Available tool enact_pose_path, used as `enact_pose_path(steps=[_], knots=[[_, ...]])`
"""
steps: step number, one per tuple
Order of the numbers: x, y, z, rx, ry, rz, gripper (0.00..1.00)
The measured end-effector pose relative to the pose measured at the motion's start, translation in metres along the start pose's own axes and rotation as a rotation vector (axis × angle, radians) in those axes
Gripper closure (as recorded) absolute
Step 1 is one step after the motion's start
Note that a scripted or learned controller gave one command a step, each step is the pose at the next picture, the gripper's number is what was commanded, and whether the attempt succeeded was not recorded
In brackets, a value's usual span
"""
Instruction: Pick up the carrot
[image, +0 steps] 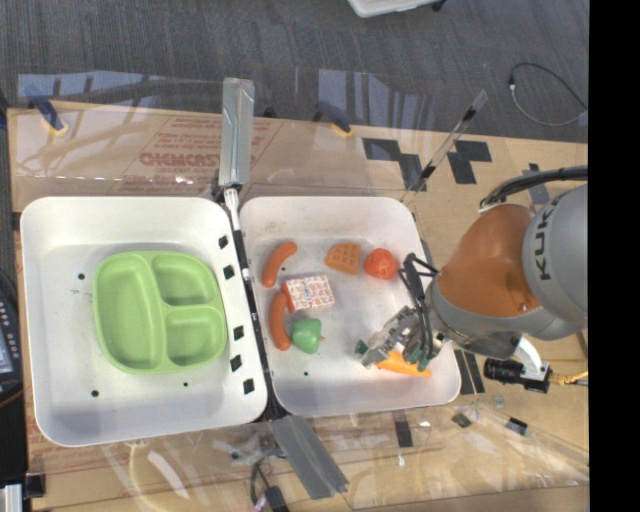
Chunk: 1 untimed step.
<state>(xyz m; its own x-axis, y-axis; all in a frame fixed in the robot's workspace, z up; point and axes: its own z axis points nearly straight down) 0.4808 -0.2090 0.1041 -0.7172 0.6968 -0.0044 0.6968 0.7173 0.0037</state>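
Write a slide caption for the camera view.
Gripper low over the carrot in the right bin.

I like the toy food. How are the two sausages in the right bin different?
The upper sausage lies slanted, while the lower sausage lies nearly straight up and down in the view. The upper sausage lies apart from the other toys; the lower sausage lies against the green pepper. Both are orange-red, long and rounded, near the right bin's left wall.

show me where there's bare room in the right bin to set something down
Bare floor along the front of the right bin, below the green pepper, and at the back above the waffle. Crowded around the carrot, where the gripper sits.
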Motion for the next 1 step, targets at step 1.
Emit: enact_pose_path(steps=[1], knots=[[-0.0016,0.0421,-0.1011,0.003,0.002,0.176,1.00]])
